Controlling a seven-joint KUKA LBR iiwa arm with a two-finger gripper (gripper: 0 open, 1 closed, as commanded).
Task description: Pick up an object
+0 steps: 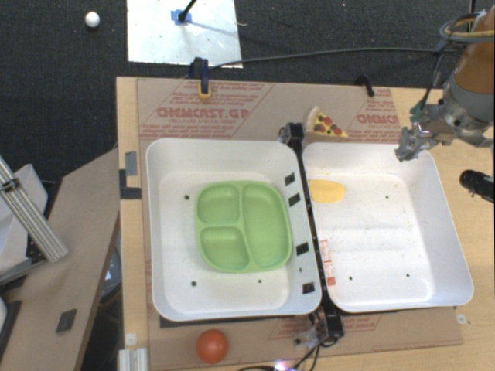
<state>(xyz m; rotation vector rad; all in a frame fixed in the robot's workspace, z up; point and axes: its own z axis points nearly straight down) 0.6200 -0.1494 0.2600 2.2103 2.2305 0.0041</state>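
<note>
A flat yellow object (pixel 326 191) lies in the right bin (pixel 433 230), near its back left corner. A green divided plate (pixel 242 226) rests in the left bin (pixel 166 230). A toy pizza slice (pixel 326 124) lies on the cardboard behind the bins. An orange ball (pixel 211 345) sits on the bench in front of the left bin. My gripper (pixel 410 147) hangs over the back right rim of the right bin, well to the right of the yellow object, with nothing seen between its fingers.
A black divider strip (pixel 303 207) runs between the two bins. A clamp (pixel 201 76) holds the cardboard at the back edge. A white sheet (pixel 183 20) and a small white ball (pixel 93 19) lie on the dark floor behind.
</note>
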